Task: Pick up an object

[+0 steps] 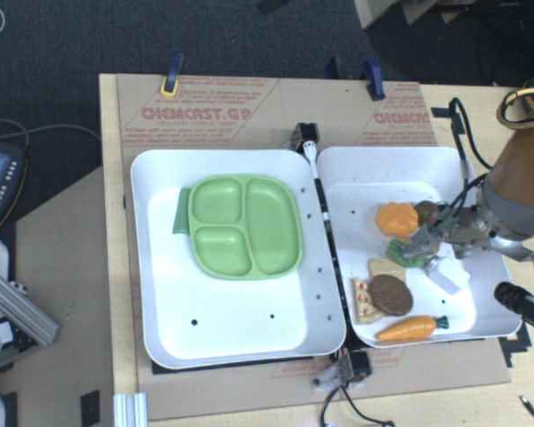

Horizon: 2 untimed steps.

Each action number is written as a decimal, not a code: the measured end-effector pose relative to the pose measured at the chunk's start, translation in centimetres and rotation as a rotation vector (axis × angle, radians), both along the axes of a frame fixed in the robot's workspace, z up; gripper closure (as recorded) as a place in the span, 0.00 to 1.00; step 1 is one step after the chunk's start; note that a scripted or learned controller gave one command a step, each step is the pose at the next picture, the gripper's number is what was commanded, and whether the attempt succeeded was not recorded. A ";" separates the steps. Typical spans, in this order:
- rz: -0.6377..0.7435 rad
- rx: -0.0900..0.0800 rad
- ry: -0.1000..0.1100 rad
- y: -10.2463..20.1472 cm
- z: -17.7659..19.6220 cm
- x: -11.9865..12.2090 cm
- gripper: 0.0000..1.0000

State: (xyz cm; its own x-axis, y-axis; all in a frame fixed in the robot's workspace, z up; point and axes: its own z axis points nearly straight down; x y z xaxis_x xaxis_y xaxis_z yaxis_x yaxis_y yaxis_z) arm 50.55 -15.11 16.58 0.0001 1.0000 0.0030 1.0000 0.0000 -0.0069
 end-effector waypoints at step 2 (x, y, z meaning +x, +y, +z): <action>-0.003 -0.010 -0.021 -0.9 -6.3 0.6 0.00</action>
